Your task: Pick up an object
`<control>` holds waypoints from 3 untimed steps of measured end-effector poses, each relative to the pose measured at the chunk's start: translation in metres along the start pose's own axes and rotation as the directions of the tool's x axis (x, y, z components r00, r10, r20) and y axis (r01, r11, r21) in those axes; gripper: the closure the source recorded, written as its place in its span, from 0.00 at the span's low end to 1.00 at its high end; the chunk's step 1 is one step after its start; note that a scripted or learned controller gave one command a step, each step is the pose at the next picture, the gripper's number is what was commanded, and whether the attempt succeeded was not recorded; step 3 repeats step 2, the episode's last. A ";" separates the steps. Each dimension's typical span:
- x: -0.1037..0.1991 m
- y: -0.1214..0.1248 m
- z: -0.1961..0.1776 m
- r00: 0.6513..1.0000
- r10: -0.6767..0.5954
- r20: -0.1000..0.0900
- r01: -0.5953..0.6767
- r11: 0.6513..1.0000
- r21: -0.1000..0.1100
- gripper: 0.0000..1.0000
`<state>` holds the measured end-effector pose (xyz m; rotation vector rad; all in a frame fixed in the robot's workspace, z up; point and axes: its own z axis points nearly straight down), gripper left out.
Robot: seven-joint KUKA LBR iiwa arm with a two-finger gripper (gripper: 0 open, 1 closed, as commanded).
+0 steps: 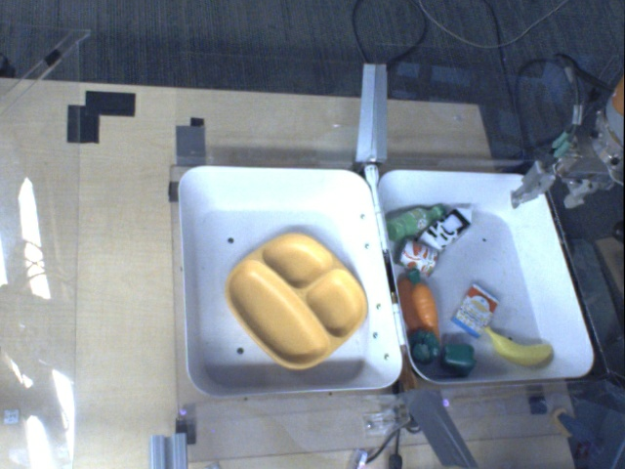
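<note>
The right bin (547, 262) holds several small objects. Along its left wall lie a green packet (408, 224), a black-and-white pack (448, 228), a red-and-white carton (418, 256) and an orange carrot (421, 307). Two dark green pieces (457, 358) sit at the front. A small orange-and-white box (476, 310) and a yellow banana (519, 349) lie at the front right. My gripper (549, 190) hangs over the bin's far right corner, open, with nothing between its fingers, well away from all the objects.
The left bin (200, 262) holds a large yellow divided dish (298, 299). A metal rail (373, 115) runs back from between the bins. Black cables (439, 8) lie on the dark floor beyond the bench.
</note>
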<state>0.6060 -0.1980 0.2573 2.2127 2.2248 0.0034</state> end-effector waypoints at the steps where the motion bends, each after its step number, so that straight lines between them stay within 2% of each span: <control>1: 0.039 0.033 0.133 0.982 0.190 0.000 -0.190 0.982 -0.015 0.00; 2: 0.075 0.055 0.157 0.979 0.203 0.002 -0.203 0.979 -0.029 0.00; 3: 0.075 0.055 0.157 0.979 0.203 0.002 -0.203 0.979 -0.029 0.00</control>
